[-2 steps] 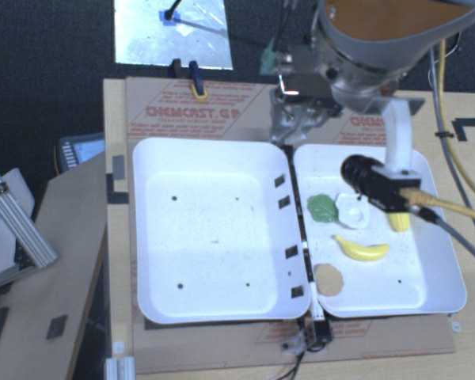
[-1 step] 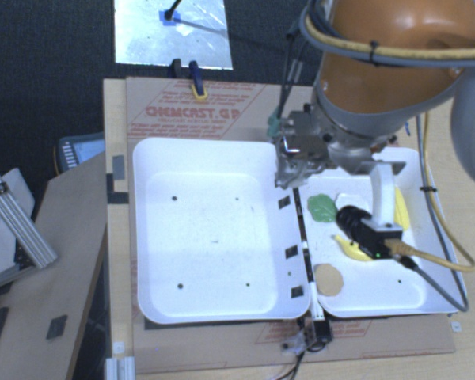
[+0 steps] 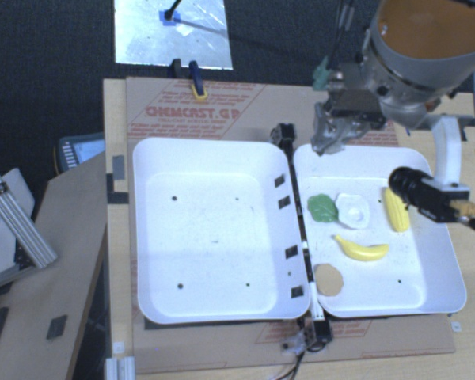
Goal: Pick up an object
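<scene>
Right now the gripper (image 3: 330, 142) hangs over the top left corner of the right bin (image 3: 439, 295); I cannot tell from this slant how the jaws are set, and nothing shows between them. The nearest pick is the green piece (image 3: 322, 207), lying at about six o'clock from the gripper, near it. Just beside that, at three o'clock, sits the white fried egg (image 3: 353, 210). The banana (image 3: 362, 248) lies farther at five o'clock, its long axis running roughly nine-to-three. A straight descent would likely miss; the arm probably needs to shift toward six o'clock first.
</scene>
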You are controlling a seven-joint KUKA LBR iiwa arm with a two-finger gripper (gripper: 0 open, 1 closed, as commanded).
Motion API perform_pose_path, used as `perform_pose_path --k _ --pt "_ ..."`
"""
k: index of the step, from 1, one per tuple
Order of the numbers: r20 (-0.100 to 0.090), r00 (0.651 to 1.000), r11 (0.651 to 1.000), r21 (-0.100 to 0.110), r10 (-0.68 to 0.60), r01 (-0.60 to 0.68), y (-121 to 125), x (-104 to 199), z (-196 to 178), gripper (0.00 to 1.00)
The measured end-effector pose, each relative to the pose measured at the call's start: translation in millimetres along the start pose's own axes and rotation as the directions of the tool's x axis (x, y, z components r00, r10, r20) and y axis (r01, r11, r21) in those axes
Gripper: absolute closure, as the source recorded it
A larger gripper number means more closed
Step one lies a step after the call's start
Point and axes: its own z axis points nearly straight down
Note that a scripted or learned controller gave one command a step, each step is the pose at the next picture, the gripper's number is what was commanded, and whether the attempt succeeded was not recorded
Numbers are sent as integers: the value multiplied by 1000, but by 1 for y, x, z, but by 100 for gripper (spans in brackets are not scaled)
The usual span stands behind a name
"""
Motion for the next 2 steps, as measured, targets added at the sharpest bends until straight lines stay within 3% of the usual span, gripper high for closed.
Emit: perform_pose_path --k 1,2 --pt "-1 1000 1000 6 -9 9 0 43 -31 100" --pt "0 1000 1000 6 -9 9 0 41 -41 100"
